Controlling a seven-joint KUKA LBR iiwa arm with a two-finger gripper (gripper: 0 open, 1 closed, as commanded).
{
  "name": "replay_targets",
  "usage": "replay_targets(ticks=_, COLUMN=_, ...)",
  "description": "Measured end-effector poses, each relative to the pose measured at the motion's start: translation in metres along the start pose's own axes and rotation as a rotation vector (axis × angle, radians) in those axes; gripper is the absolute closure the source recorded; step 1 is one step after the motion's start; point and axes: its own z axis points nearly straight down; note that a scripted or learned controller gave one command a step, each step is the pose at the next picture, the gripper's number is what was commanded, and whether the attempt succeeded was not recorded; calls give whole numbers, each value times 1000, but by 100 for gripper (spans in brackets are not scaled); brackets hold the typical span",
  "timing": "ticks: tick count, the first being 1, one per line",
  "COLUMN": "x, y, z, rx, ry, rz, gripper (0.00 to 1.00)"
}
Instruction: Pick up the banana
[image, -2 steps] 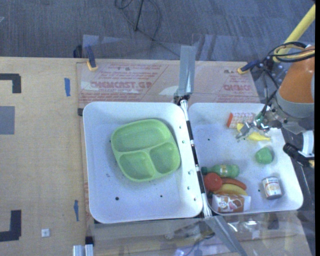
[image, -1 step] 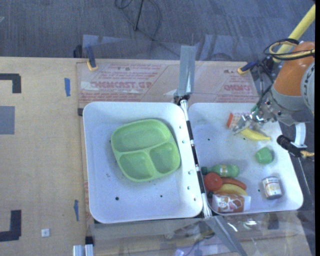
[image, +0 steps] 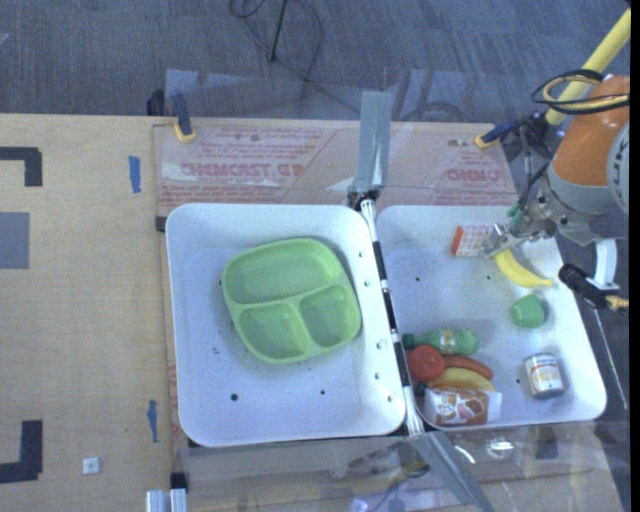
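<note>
Banana (image: 523, 270) just below end effector (image: 510, 236) (right bin)

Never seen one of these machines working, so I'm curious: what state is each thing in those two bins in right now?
banana: lying flat in the right bin, under the gripper
green plate: right way up, nothing on it, in the left bin
small can: standing upright
green bottle: lying on its side
tomato: resting against the bottle

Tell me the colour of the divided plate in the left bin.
Light green; the plate shows clearly in the camera view.
</note>
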Motion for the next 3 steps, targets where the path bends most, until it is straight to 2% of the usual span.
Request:
replay_targets(ticks=1, x=72, y=21, z=-175, rx=5, ry=-2, rz=103, gripper=100)
replay_targets(ticks=2, x=73, y=23, z=-187, rx=1, ry=-5, rz=99, gripper=100)
replay_targets(ticks=3, x=111, y=29, z=-142, rx=8, ry=1, rz=-16, gripper=100)
